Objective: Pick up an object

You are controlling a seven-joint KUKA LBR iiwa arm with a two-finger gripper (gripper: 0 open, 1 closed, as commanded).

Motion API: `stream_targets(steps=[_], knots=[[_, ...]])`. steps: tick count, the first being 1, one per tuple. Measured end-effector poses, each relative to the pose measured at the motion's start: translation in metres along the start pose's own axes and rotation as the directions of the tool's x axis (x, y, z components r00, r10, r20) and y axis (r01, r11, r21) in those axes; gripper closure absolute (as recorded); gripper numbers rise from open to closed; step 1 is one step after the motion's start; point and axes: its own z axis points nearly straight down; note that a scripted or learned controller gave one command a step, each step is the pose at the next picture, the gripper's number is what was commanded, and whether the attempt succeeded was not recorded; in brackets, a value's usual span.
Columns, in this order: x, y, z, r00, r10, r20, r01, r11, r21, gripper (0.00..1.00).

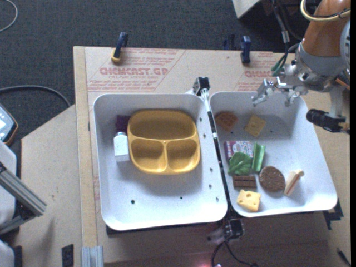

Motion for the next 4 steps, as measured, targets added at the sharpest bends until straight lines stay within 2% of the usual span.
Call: stream_targets(steps=[2, 3, 4], knots=[[0.013, 0.010, 0.101, 1.000, -0.002, -0.001, 0.002, 1.000, 0.000, 0.00], [0.013, 0.014, 0.124, 1.000, -0.003, 0.002, 0.003, 1.000, -0.013, 0.00], [0.014, 0.016, 0.110, 1.000, -0.003, 0.001, 0.003, 1.000, -0.022, 1.00]])
